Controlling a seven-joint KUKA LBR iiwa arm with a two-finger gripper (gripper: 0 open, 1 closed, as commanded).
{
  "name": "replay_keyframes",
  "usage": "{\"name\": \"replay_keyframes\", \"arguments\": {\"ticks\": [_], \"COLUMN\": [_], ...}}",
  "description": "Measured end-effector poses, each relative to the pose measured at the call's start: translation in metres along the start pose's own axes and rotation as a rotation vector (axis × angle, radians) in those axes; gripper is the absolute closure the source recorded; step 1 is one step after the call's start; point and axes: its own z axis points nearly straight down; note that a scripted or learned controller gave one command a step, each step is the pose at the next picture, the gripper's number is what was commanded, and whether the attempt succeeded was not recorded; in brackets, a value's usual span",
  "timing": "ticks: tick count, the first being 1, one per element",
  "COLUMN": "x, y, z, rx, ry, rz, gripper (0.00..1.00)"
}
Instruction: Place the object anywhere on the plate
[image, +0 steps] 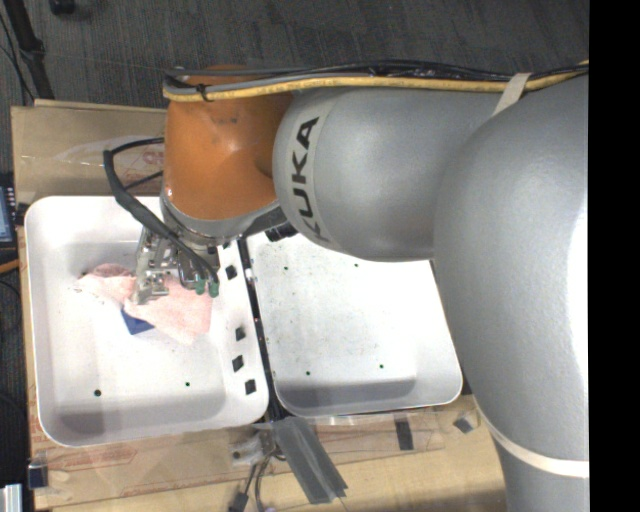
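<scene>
My gripper (172, 274) hangs below the orange wrist band, low over the upper middle of the left bin (60, 400). Right under it lies a pale pink, flat, crumpled-looking piece (180, 314) that stretches from the bin's left part toward its middle. A small blue object (134, 321) peeks out from beneath the pink piece's lower left edge. The gripper's metal end overlaps the pink piece's top edge and hides part of it. I cannot tell whether it touches the piece.
The right bin (350, 330) lies beside the left one, with a dark divider (250, 330) between them. The grey arm covers the upper and right parts of the view. Bare bin floor (130, 385) lies in front of the pink piece.
</scene>
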Motion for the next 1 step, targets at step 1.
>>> {"name": "replay_keyframes", "arguments": {"ticks": [1], "x": [-0.0001], "y": [-0.0002], "z": [-0.0001], "rx": [0.000], "ry": [0.000], "rz": [0.000], "gripper": [0.00]}}
